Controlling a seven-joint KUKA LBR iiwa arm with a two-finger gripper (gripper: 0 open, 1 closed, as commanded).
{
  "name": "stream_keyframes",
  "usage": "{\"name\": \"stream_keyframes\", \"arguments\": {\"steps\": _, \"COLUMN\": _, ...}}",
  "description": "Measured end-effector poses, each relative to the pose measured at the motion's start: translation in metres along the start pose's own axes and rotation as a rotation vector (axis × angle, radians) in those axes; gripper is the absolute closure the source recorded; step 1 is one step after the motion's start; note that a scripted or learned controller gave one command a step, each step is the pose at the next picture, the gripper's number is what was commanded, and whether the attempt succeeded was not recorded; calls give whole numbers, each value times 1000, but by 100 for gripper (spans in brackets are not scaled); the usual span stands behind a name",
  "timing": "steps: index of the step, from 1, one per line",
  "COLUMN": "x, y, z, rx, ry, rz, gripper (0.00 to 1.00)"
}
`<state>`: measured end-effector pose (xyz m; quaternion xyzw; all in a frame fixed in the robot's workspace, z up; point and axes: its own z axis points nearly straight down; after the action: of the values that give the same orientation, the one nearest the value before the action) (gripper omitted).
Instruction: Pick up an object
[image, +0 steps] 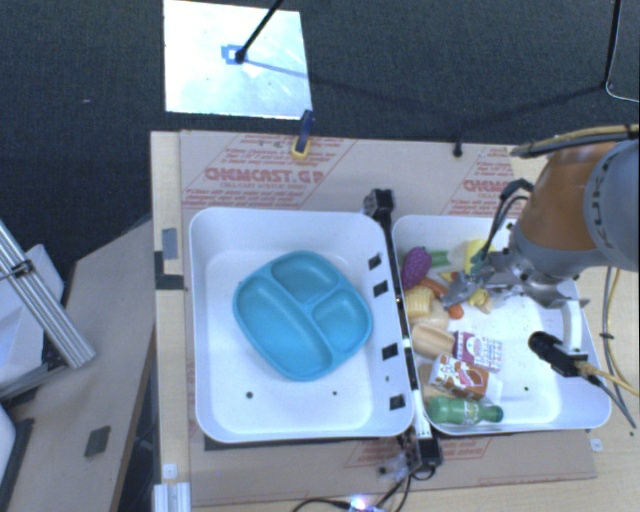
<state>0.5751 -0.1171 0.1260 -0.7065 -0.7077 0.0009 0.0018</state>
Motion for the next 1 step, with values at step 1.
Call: {"name": "stream_keyframes", "arguments": {"steps": 1, "x": -2, "y": 4, "z": 37, "rx": -15, "ry": -4, "rz": 2, "gripper": 0}}
